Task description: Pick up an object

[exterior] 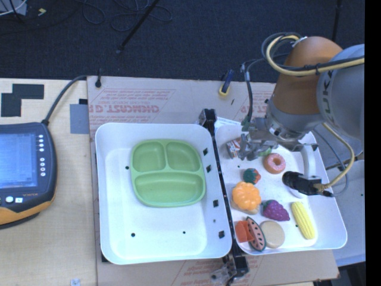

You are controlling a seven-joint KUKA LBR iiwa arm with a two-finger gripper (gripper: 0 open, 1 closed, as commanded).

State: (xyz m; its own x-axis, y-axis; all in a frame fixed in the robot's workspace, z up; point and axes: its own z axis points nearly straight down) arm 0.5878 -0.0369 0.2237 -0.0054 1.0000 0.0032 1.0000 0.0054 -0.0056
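My gripper (245, 148) hangs low over the far left part of the right bin (333, 234), under the grey wrist and orange band. A pink donut (275, 162) lies just to its right. A small red and green strawberry (251, 175) sits right below it. Further toward the front are an orange pumpkin-like toy (246, 196), purple grapes (275, 210), a yellow corn cob (303, 219), a watermelon slice (256, 234), a beige round biscuit (274, 234) and a red piece (242, 229). I see nothing clearly held.
The left bin (119, 231) holds a green divided plate (167, 173). A black divider (217, 177) runs between the bins. A teach pendant (24, 165) lies on the bench at far left. Cables hang behind the bench.
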